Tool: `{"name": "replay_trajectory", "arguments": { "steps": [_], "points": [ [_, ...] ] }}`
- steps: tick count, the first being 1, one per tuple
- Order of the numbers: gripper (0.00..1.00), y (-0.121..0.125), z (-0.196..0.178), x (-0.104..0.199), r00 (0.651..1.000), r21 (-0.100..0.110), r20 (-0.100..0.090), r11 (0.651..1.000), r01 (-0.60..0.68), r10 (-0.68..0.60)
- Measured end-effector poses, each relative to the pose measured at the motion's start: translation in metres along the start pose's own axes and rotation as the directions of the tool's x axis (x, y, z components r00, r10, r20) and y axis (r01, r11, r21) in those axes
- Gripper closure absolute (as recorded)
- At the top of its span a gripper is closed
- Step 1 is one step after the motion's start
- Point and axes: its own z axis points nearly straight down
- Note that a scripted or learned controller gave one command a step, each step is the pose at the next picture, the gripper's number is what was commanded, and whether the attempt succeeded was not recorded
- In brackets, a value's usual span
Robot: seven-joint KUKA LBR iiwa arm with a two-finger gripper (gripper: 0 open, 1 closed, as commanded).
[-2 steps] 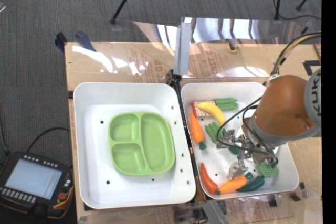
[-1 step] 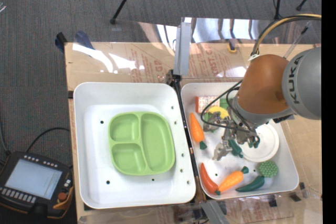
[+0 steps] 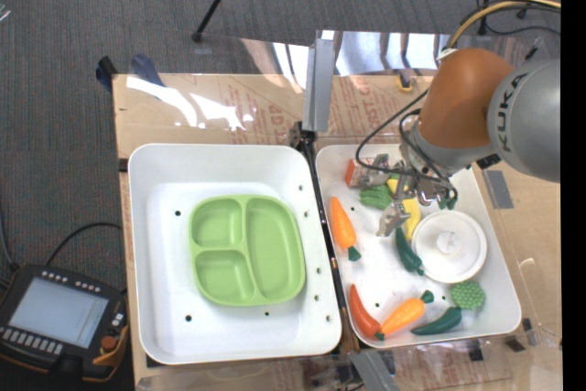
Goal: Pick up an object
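The right bin (image 3: 499, 224) holds several toy vegetables. An orange carrot (image 3: 341, 224) lies at its left, and a dark green cucumber (image 3: 408, 254) rests against a white round bowl (image 3: 449, 244). My gripper (image 3: 396, 192) is low over the bin's upper middle. It sits just above a green leafy piece (image 3: 374, 197) and a yellow piece (image 3: 413, 213), which it partly hides. A small red piece (image 3: 350, 172) lies to its left. Nothing shows held in it.
Along the right bin's front lie a red-orange pepper (image 3: 363, 311), a second carrot (image 3: 406, 314), a green chili (image 3: 439, 321) and a knobbly green piece (image 3: 468, 295). The left bin (image 3: 156, 169) holds a green divided plate (image 3: 247, 249). A metal post (image 3: 317, 82) stands behind the bins.
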Motion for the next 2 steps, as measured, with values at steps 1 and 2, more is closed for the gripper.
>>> {"name": "replay_trajectory", "arguments": {
  "steps": [1,2],
  "points": [
    [0.00,0.031,0.001,0.013,0.998,-0.001,-0.002,0.998,-0.065,0.065],
    [1.00,0.033,-0.010,0.011,0.998,-0.001,0.002,0.998,-0.061,0.061]
  ]
}}
